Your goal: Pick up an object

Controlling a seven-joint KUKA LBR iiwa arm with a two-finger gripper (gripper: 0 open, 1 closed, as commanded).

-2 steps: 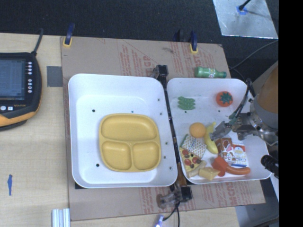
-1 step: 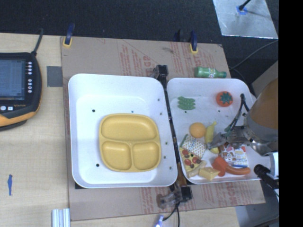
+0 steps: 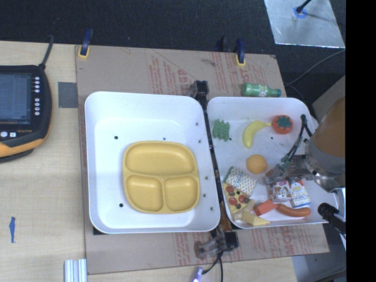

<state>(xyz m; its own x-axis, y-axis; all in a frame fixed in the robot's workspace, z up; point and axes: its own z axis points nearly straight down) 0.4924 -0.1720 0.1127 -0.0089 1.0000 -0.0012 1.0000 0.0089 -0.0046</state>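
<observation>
The right bin (image 3: pixel 294 104) holds several toy foods: a green leafy piece (image 3: pixel 221 129), a yellow banana (image 3: pixel 254 131), a red tomato (image 3: pixel 282 124), an orange (image 3: pixel 256 164), a pizza slice (image 3: pixel 239 190), a cheese wedge (image 3: pixel 252 218), a carrot (image 3: pixel 264 207), a red sausage (image 3: pixel 292 211) and a small printed carton (image 3: pixel 291 193). My gripper (image 3: pixel 286 171) hangs low over the bin's right side, just above the carton's far edge and right of the orange. The arm's body hides the bin's right wall.
The left bin (image 3: pixel 106 116) carries a yellow divided plate (image 3: pixel 160 176). A green bottle (image 3: pixel 260 90) lies on the cardboard behind the right bin. A teach pendant (image 3: pixel 20 113) rests on the bench at far left.
</observation>
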